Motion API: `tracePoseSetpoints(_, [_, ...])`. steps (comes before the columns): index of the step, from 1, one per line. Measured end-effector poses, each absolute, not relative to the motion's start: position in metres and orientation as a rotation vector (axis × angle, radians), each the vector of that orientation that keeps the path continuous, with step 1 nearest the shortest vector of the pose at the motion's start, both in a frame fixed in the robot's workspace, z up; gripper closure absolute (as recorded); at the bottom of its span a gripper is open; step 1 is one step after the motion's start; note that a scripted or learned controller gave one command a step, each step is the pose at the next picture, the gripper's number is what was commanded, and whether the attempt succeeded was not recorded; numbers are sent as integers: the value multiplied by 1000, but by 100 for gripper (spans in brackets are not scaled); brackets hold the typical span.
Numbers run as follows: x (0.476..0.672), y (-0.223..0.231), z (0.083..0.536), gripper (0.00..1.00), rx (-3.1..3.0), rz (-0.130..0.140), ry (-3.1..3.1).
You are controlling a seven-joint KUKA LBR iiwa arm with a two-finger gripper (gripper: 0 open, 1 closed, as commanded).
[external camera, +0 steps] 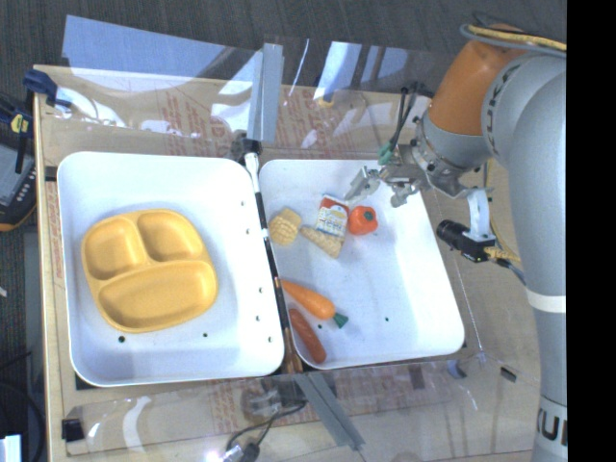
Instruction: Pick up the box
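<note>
A small red and white box (pixel 332 217) lies in the right bin (pixel 414 287), near its upper middle, touching a red tomato (pixel 363 220) on its right. My gripper (pixel 381 187) hovers just up and right of the box, over the bin's far edge, with its two fingers spread and nothing between them.
In the right bin also lie a corn cob (pixel 285 227), a tan wedge (pixel 323 241), an orange carrot (pixel 309 298) and a red sausage (pixel 308 336). The left bin (pixel 77 345) holds a yellow divided plate (pixel 149 268). A metal divider runs between the bins.
</note>
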State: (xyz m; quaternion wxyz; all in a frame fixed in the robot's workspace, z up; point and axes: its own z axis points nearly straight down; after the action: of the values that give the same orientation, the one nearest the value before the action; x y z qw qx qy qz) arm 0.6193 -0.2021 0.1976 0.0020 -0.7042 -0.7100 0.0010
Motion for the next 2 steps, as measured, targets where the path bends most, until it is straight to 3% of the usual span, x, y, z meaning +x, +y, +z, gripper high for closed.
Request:
tracePoseSetpoints(1, [659, -158, 97, 0, -2055, -4, -2380])
tracePoseSetpoints(2, [660, -157, 109, 100, -2050, -5, -2387])
